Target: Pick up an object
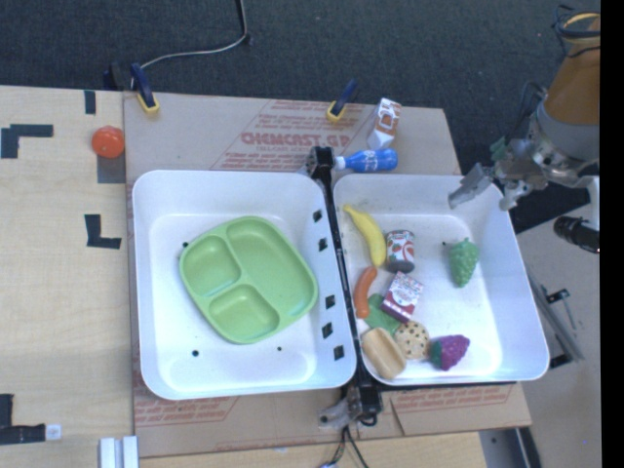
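Note:
The right bin [522,305] holds several toy foods: a yellow banana [367,234], a small can [400,250], a green bunch of grapes [463,261], an orange sausage [364,291], a red and white packet [403,295], a cookie [411,339], a bread roll [382,352] and purple grapes [448,351]. My gripper [487,193] hangs over the bin's far right corner, above and behind the green grapes. It is open, with nothing between its fingers [467,189].
The left bin [156,359] holds a green divided plate [249,278]. Behind the bins lie a blue bottle [370,161] and a small carton [388,117]. An orange ball [108,142] sits at the far left. Clamps [146,94] grip the board's back edge.

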{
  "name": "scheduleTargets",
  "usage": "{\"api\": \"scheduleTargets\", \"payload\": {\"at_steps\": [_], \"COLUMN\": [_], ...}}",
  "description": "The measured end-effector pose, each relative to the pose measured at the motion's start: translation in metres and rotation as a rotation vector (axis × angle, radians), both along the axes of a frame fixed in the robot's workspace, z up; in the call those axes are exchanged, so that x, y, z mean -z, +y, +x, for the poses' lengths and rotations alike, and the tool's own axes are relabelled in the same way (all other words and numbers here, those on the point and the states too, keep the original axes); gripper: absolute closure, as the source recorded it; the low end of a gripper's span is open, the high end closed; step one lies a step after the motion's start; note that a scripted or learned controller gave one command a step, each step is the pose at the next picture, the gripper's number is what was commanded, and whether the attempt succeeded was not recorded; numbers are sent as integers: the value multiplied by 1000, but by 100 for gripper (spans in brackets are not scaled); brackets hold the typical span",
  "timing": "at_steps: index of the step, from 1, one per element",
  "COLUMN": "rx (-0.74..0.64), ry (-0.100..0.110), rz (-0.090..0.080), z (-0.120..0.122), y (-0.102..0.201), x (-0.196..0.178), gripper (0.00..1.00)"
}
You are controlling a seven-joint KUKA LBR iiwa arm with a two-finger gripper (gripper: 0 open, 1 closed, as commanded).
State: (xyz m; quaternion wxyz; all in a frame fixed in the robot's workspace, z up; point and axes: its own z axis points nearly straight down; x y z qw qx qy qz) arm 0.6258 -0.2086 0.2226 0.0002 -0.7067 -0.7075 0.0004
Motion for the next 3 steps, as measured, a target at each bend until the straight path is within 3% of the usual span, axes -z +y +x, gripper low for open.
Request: {"api": "scheduleTargets", "payload": {"at_steps": [1, 2, 3], "rx": [0, 0, -2], "ry": [-1, 0, -4], "rz": [0, 1, 0], "z": [-48, -48, -34], "y": [-10, -9, 76], "x": [128, 120, 10], "gripper": [0, 100, 100]}}
